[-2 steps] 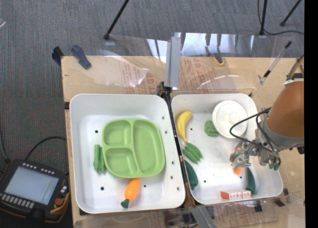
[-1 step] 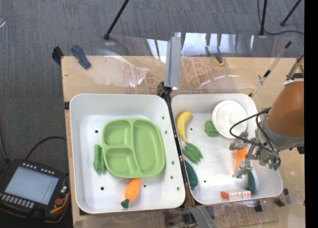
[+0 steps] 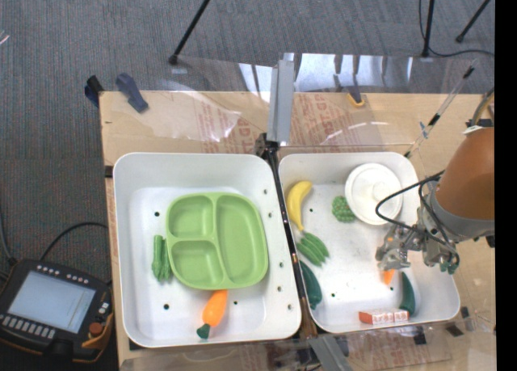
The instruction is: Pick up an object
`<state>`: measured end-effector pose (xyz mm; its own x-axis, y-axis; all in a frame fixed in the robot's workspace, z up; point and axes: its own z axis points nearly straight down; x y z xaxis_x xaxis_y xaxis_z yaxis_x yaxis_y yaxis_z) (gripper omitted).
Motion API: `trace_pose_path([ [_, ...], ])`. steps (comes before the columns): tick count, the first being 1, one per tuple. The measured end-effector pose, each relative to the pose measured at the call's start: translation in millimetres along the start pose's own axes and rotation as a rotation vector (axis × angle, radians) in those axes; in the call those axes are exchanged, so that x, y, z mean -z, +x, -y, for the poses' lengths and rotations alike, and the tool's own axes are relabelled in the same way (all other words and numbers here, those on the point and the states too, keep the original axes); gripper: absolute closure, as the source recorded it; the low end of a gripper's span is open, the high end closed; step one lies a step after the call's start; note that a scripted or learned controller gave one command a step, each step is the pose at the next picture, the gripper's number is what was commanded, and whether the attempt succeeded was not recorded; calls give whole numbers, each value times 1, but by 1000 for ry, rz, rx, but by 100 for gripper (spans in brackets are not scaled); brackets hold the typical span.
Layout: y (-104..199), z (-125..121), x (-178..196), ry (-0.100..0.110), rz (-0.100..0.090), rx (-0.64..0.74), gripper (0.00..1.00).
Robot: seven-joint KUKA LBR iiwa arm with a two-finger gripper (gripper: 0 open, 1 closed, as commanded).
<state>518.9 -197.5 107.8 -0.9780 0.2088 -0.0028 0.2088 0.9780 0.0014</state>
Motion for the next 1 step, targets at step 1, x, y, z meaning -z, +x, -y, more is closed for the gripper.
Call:
trace_pose_path([
  [1,0,0,0,0,0,1,0],
])
